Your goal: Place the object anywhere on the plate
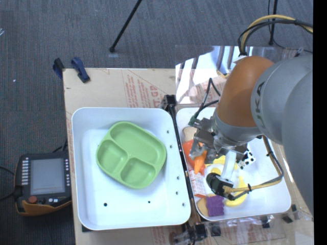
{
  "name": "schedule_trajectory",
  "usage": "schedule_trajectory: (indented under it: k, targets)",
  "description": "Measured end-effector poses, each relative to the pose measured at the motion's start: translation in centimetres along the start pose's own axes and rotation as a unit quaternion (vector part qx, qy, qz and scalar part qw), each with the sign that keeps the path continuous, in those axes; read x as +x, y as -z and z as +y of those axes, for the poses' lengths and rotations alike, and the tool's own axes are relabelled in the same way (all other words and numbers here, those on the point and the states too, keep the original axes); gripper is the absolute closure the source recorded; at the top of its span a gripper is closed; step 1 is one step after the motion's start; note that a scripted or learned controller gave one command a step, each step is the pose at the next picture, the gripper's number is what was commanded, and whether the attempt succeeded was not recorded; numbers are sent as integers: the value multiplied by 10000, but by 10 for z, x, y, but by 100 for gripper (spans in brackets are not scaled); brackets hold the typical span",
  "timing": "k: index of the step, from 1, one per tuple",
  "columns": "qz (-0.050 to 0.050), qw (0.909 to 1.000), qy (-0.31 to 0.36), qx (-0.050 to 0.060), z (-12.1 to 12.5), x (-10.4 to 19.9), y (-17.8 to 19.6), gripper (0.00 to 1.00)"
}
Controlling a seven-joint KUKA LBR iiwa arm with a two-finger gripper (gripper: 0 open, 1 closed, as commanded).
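Low at centre-right, the end effector (202, 146) hangs beside the orange object (197, 164) in a crowded bin (271, 193); open or closed cannot be told. Neighbouring toys may spoil the grasp, leaving the green plate (132, 154), centre-left, unserved.

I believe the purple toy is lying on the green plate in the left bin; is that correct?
Not quite: the camera view shows the purple toy lying in the right bin, not on the green plate, which is indeed in the left bin.
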State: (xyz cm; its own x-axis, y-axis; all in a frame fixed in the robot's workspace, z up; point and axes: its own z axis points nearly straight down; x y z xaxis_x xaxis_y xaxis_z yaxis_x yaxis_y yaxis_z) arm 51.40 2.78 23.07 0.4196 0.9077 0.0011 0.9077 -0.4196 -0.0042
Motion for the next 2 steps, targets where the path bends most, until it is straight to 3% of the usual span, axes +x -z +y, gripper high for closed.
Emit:
schedule_trajectory:
  k: [1,2]
  targets:
    - [-27,9992,-399,23,-4,77,-21,100]
    - [-29,9992,-401,13,-3,77,-19,0]
